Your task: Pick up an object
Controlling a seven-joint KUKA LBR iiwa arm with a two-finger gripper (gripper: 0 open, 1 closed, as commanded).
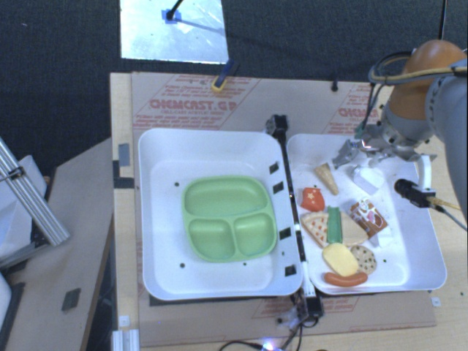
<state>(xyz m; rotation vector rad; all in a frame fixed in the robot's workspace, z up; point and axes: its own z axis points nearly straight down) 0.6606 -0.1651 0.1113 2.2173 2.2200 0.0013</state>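
A tan tabletop [88, 196] was shown carrying two shallow white bins side by side. In the left bin [157, 148], at centre frame, a green divided tray [227, 218] with three compartments was seen lying flat.

The right bin [431, 265] was seen to hold the toy food items, grouped in its left and lower parts. A tan wedge [327, 178] was placed uppermost, with a red piece [313, 199] just below it. A pizza slice [316, 228] and a green stick [334, 225] were laid touching side by side. A yellow piece [341, 258] lay below these, a sausage [346, 278] was placed at the bin's lower edge, and a cookie [363, 258] lay just right of the yellow piece. A brown wrapped item [367, 218] was seen near mid-bin.

At upper right, the end effector [358, 156] was positioned over the top of the right bin, near the tan wedge; whether its fingers were apart or together could not be told, and no object was seen between them.
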